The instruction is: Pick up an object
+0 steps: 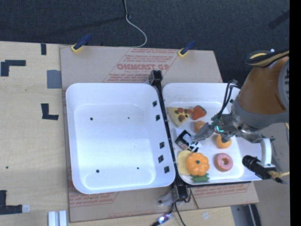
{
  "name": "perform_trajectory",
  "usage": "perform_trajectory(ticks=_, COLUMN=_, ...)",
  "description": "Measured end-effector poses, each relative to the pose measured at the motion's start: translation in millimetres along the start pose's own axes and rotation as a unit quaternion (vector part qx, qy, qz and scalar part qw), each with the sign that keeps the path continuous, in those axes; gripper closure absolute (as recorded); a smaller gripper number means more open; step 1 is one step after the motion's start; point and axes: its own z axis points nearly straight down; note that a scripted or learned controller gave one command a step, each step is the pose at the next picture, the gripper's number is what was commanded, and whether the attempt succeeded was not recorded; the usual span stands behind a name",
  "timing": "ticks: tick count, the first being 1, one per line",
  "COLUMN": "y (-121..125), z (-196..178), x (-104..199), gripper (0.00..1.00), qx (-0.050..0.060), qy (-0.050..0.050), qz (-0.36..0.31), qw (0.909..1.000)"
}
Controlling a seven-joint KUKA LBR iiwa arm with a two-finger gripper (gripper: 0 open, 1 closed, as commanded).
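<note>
Over the right bin's (235, 89) middle we see the gripper (203, 133) reaching low; whether it grips anything we cannot tell; an orange pumpkin (197, 164) and pink doughnut (223, 162) sit along its near edge.

Even, soft light; slightly blurry.

The hand (188, 141) hangs low over the right bin (188, 89), above toy food.

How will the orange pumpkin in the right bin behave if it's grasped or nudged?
The pumpkin looks rounded and ribbed, so it may slip sideways in a pinch or roll if pushed. It looks like a toy, so probably light. The pink donut sits close by and could get bumped.
</note>
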Motion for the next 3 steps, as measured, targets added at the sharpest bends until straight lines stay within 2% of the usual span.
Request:
perform_trajectory(ticks=1, y=15, z=129, x=6, gripper=0.0, qx=-0.001, qy=-0.003, qz=0.001, qw=1.0)
perform_trajectory(ticks=2, y=15, z=113, x=7, gripper=1.0, qx=0.0, qy=0.0, qz=0.0, qw=1.0)
perform_trajectory(ticks=3, y=95, z=17, x=35, gripper=1.0, qx=-0.007, qy=-0.001, qz=-0.003, qw=1.0)
